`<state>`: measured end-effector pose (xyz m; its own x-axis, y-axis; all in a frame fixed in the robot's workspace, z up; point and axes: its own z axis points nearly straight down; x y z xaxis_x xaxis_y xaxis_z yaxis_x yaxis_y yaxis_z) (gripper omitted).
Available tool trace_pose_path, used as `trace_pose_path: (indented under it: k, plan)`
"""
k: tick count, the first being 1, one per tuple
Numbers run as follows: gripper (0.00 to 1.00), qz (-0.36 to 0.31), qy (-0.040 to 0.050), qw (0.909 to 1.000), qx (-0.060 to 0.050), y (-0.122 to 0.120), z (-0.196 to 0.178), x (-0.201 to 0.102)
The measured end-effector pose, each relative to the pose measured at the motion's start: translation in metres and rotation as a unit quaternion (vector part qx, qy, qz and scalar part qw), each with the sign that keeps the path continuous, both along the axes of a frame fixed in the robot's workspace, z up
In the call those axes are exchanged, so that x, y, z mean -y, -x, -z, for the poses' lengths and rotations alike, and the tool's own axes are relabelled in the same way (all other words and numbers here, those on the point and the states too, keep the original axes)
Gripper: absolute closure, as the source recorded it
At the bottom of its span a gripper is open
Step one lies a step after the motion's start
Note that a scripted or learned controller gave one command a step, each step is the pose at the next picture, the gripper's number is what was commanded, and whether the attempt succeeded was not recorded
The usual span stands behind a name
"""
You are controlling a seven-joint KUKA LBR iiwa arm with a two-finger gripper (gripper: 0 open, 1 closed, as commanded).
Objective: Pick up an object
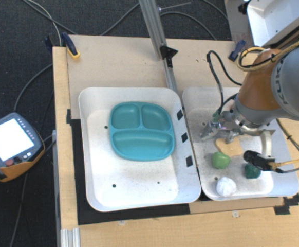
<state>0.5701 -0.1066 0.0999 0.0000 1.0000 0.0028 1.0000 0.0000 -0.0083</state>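
In the right bin (pixel 201 107) lie a green ball (pixel 221 160), a tan flat piece (pixel 230 147), a dark green object (pixel 252 172) and a white crumpled object (pixel 225 186). My gripper (pixel 219 129) hangs low over the bin's middle, just above and slightly left of the tan piece. The grey arm with its orange band (pixel 255 94) covers the bin's far right part. Nothing shows held in the gripper.
The left bin (pixel 95 153) holds a teal divided plate (pixel 141 130). A metal post (pixel 154 19) rises behind the bins. A black cable (pixel 216 71) loops over the right bin's back. A handheld pendant (pixel 11 145) lies off the bench at left.
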Motion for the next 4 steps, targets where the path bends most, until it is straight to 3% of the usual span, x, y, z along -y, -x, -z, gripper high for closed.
trace_pose_path:
  k: [1, 2, 3, 4]
  plan:
    - [0.0, -0.001, 0.0025, 0.9999, 0.012, -0.006, 0.008, 0.0]
    - [1.0, 0.0, 0.0044, 0.9999, 0.015, -0.007, -0.005, 0.002]
    - [1.0, 0.0, 0.0022, 1.0, 0.007, -0.01, -0.063, 0.012]
    - [1.0, -0.001, 0.0019, 1.0, 0.008, -0.012, -0.117, 0.011]
